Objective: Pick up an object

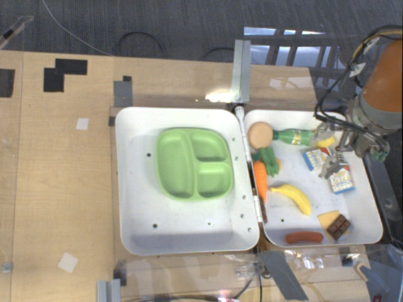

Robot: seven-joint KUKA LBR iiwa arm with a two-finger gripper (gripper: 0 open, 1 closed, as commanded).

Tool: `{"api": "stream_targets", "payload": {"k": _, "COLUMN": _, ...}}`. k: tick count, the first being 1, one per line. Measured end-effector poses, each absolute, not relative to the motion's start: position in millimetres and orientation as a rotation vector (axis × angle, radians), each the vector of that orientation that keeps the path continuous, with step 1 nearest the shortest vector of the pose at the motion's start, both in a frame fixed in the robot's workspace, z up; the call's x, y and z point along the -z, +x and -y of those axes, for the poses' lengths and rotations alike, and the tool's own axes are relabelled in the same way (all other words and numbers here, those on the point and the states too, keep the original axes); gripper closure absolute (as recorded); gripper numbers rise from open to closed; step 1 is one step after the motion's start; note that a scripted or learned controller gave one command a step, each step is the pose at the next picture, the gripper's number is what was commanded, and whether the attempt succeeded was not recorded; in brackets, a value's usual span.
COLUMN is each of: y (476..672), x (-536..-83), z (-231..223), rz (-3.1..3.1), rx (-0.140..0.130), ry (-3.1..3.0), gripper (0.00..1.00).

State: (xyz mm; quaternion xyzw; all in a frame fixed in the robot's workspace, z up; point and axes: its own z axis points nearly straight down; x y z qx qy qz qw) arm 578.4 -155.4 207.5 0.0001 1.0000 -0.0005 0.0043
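Camera view: my gripper (334, 162) hangs in the right bin (371, 231), its grip unclear, a small carton (342, 181) just below it.

You get even, bright overhead light, a glare patch on the bench (220, 97) behind the bins, soft shadows, slightly soft focus.

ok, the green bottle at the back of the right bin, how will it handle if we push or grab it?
The green bottle lies on its side, so a sideways push will probably roll it. It looks like smooth plastic, likely light and a bit slippery. The round ball sits at its cap end and may roll off if nudged.
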Motion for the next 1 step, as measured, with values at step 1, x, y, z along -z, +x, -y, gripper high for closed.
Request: {"api": "stream_targets", "payload": {"k": 1, "y": 521.7, "x": -96.7, "z": 128.4, "rz": -3.123, "rx": 0.004, "ry": -0.175, "gripper": 0.00}}
